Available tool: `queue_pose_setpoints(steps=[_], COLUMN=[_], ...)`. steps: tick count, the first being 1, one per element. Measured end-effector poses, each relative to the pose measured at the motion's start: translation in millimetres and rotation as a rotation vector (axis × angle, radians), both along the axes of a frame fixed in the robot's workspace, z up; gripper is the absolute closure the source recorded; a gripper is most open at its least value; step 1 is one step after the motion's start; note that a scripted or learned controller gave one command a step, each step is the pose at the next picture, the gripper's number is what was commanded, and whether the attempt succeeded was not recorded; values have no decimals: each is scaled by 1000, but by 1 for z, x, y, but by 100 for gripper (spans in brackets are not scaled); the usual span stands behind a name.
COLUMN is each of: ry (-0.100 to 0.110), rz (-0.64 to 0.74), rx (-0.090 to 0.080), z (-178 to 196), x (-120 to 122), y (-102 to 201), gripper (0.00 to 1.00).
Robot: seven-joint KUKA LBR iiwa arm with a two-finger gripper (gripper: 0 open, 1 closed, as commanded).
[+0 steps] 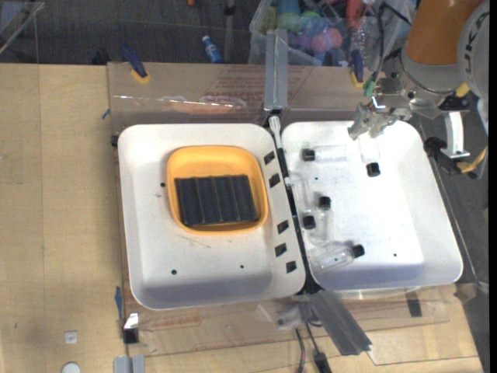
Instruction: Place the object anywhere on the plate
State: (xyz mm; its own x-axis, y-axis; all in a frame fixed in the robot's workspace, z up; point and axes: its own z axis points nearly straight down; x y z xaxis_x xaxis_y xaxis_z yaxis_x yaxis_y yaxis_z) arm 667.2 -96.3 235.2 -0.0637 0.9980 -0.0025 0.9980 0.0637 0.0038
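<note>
Nearest the camera, a grey metal bracket (338, 329) is seen clamped at the front edge of the table (54, 208), between the two bins. The left bin (140, 278) and the right bin (419, 239) are set side by side and touching along their inner walls. The arm (443, 22) is reached in from the right, its orange band high over the far corner of the right bin.

An orange plate (213, 155) is set in the middle of the left bin. On it a black ribbed block (216, 200) is laid flat, wholly inside the plate's rim. This block is taken to be the task's thing, though that is a judgement. Its long axis is laid across the view, left to right, and its ribs are run crosswise to that, from the far side toward the near side. No end is marked out as a front.

Several clear vials with black caps are scattered in the right bin, one (334, 253) near the front, another (326, 155) toward the back.

The tool (371, 124) is hung over the far part of the right bin, well apart from the plate. Whether it is wide or narrow cannot be told, and nothing is seen to be held in it.

If the block is the object, the placing is judged done, and only a clear retreat is called for. If a vial is meant, a grasp in the right bin is called for first.
</note>
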Motion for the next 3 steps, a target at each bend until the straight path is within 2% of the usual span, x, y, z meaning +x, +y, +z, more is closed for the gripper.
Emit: queue_pose_setpoints(steps=[2, 3], ry=[-2, -2], rz=[385, 521], rx=[-1, -2], z=[35, 44], x=[1, 1], y=[6, 1], gripper=[100, 100])
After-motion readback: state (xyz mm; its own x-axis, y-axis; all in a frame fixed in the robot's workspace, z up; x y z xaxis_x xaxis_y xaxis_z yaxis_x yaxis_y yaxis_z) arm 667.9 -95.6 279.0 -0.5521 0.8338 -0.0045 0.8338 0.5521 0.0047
